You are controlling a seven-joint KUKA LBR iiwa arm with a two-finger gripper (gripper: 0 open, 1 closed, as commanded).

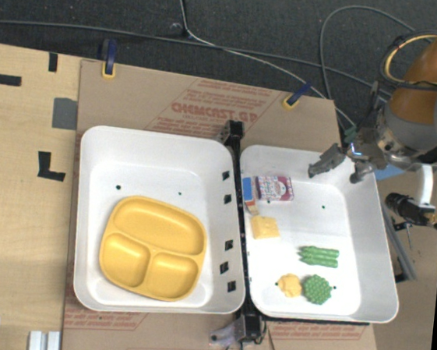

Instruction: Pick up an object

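You are looking down at two shallow white bins side by side. The left bin [91, 195] holds a yellow divided tray [153, 247]. The right bin [374, 251] holds the candidates for picking: a small pink-and-white carton [273, 188] near the top, a pale yellow wedge [266, 228] below it, green pea pods [319, 256] further right, and at the bottom a small yellow piece [290, 285] touching a round green broccoli-like piece [317, 289].

The gripper [339, 165] hovers above the right bin's upper right corner, its two dark fingers spread wide with nothing between them. The grey arm [413, 114] reaches in from the right, its orange band high in the corner.

To do this well, choose a thing that stands apart, likely the carton or the pea pods. Centre the fingers over it, descend straight, and close only once they straddle it.
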